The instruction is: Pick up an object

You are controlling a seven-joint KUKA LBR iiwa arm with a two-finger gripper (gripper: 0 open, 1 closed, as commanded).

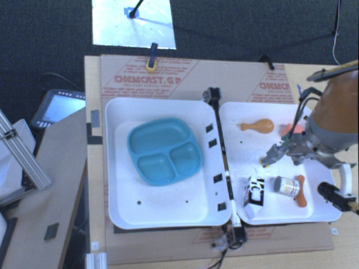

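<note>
A grey arm with an orange band (339, 94) is reaching in over the right bin (238, 114), its gripper (271, 156) hanging low above the bin's white floor, nothing showing between the fingers; whether they are open or closed cannot be told from here.

Just below the gripper, a small black-and-white carton (255, 191) is lying near the bin's front edge, and beside it, toward the arm, a little bottle (287, 186) with a white cap and a pale label is resting on its side. A short orange stick (302, 191) is lying against the far side of the bottle. Above the gripper, near the bin's back wall, an orange pear-shaped toy (258, 126) is sitting apart from the rest, and a reddish piece (293, 130) is peeking out beside the arm's wrist; its shape is too hidden to name.

Left of the gripper, across a black clip-studded divider (219, 150), the left bin (112, 167) is holding a smooth blue plastic tray (164, 150) with three rounded compartments, lying at a tilt.

Both bins are shallow, glossy and white, standing on a cardboard sheet (168, 78) printed with red lettering, held at its back edge by a yellow clamp (152, 63). Beyond the cardboard, dark carpet (45, 27) is spreading out, with a shiny square panel (133, 15) lying on it, and a handheld control tablet (56, 110) is resting on a tan side table (50, 167) far left of the bins.
</note>
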